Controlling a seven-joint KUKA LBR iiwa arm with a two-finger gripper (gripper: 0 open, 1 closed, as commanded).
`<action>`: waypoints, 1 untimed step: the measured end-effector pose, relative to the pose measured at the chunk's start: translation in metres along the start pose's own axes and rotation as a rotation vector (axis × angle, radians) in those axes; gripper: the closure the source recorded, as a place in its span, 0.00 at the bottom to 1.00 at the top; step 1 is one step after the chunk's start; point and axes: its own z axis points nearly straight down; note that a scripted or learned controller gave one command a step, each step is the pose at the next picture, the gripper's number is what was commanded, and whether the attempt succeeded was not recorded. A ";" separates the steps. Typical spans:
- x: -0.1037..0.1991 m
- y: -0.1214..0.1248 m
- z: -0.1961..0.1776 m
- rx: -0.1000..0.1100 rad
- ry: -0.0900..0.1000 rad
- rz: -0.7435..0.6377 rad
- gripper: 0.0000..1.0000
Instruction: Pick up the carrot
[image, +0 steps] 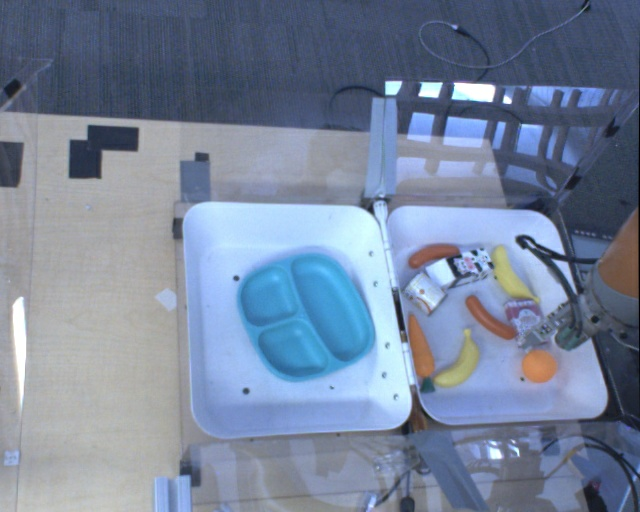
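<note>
Left of the bins' shared wall, a blue plastic sectioned tray sits in the white left bin. Just right of that wall lies the small orange toy carrot, probably light, stiff and slick; best grasped mid-length, though the wall crowds it. Far right, the gripper hovers; its state can't be judged.

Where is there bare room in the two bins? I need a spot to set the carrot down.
The left white bin has bare floor all around the blue divided plate, widest along its left wall and front rim. In the right white bin, the back strip and front edge are free. Its middle is crowded: orange carrot, yellow bananas, sausages, small cartons, an orange ball.
</note>
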 end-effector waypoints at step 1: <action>-0.003 0.006 0.022 0.005 0.007 -0.090 1.00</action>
